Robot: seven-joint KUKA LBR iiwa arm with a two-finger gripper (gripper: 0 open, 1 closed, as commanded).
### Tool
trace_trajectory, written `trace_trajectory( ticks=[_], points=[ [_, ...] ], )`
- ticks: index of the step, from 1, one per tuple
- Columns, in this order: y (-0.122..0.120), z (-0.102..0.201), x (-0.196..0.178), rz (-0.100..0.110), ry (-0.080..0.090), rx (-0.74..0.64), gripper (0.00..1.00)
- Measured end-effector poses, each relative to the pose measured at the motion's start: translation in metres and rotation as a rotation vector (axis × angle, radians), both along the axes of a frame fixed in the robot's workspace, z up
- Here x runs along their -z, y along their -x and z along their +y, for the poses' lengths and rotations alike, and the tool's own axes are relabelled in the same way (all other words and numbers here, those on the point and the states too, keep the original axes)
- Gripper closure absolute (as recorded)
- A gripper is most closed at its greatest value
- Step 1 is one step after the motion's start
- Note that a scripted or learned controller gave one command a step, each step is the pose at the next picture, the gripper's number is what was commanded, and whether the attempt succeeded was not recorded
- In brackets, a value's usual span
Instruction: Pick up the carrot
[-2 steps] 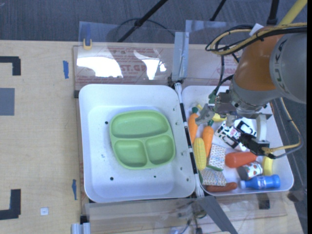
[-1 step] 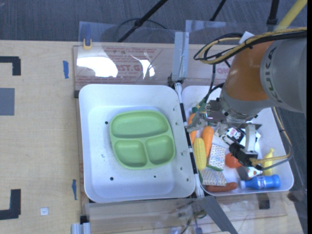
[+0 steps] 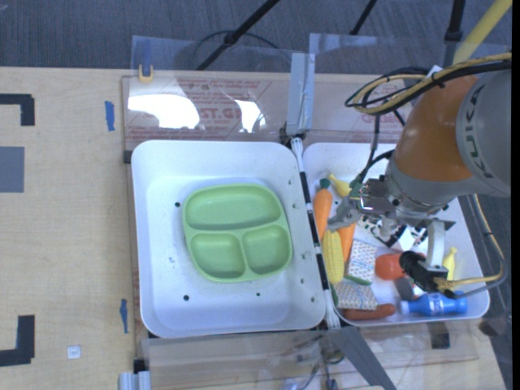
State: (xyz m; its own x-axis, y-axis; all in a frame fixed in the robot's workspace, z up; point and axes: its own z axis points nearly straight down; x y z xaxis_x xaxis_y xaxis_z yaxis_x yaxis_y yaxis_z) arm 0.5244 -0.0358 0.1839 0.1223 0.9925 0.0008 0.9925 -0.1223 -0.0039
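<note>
Camera view: carrot not yet lifted.
Lower right, the carrot (image 3: 322,205) lies along the right bin's (image 3: 475,303) left wall beside corn (image 3: 333,254); the gripper (image 3: 351,210) hovers just beside it, finger state untellable. Grasp and lift remain.

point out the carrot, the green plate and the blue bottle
carrot (image 3: 322,208), camera view, upper part of its orange body
green plate (image 3: 236,205), camera view, floor of its large top compartment
blue bottle (image 3: 435,305), camera view, middle of its body

Grey arm (image 3: 487,136) with broad orange band (image 3: 431,136), black and yellow cables, dark metal end effector (image 3: 366,205).
</note>
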Motion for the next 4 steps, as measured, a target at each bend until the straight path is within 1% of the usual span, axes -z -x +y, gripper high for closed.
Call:
trace_trajectory(
  ticks=[1, 2, 3, 4],
  points=[
    [-0.004, -0.011, 0.000, -0.003, 0.001, -0.099, 0.00],
    [0.008, 0.002, 0.000, -0.001, 0.000, -0.128, 0.00],
    [0.007, 0.002, -0.010, -0.003, 0.000, -0.127, 1.00],
    [0.045, 0.049, -0.019, 0.000, 0.000, 0.240, 1.00]
  ],
)
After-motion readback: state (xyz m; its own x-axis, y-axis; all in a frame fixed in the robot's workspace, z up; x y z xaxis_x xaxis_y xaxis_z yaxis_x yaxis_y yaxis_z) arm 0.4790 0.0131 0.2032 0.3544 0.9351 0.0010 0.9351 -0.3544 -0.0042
